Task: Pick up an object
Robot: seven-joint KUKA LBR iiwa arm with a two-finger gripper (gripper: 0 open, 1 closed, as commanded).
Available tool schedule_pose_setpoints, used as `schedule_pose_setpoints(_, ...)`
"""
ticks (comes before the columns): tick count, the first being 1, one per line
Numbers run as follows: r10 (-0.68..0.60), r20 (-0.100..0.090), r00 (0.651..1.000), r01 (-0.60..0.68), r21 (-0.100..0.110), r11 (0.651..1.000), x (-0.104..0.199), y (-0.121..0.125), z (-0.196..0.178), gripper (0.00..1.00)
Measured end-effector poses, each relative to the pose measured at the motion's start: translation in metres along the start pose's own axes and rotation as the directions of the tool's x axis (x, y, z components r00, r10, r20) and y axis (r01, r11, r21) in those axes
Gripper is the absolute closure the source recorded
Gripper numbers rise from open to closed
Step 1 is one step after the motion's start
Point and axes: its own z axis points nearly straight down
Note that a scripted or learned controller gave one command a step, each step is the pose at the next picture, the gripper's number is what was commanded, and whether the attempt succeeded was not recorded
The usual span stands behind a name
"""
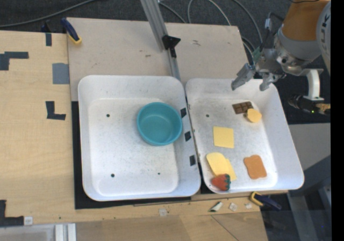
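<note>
White and shallow, the left bin (97,143) sits on the bench (32,143), whose wooden top carries a few grey tape marks at the far left, and it holds a single teal bowl (159,123) standing upright near its right-hand side, close to the wall shared with the neighbouring bin. A slanted metal post (153,14) rises behind the two bins, over the seam between them. The right bin (285,143) carries the small pieces: a pale yellow flat piece (220,163) lies toward the near left corner, with a red strawberry-like item (220,182) touching its near end; a yellow square slice (223,137) lies in the middle, apart from the others; a dark brown chocolate-like block (242,108) lies nearer the far wall, with a small yellow rounded piece (253,116) just beside it on the right; an orange flat piece (255,167) rests near the front right. Above the far right corner of this bin hangs the gripper (250,82), its two fingers spread apart with nothing between them, well clear of the objects below and closest to the brown block. Behind it the arm (306,17), grey with an orange band, comes in from the right. A yellow clamp (71,30) grips the board's far left corner, and another clamp (263,199) sits at the near edge by the right bin.
</note>
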Motion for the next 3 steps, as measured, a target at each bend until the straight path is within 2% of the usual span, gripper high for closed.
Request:
schedule_pose_setpoints(1, 0.0, 0.0, 1.0, 0.0, 0.0, 1.0, 0.0, 0.0, 0.0, 0.0)
schedule_pose_setpoints(2, 0.0, -0.001, 1.0, 0.0, 0.007, 1.0, 0.005, -0.002, 0.064, 0.0)
schedule_pose_setpoints(3, 0.0, 0.0, 1.0, 0.0, 0.005, 1.0, 0.003, 0.001, 0.11, 0.0)
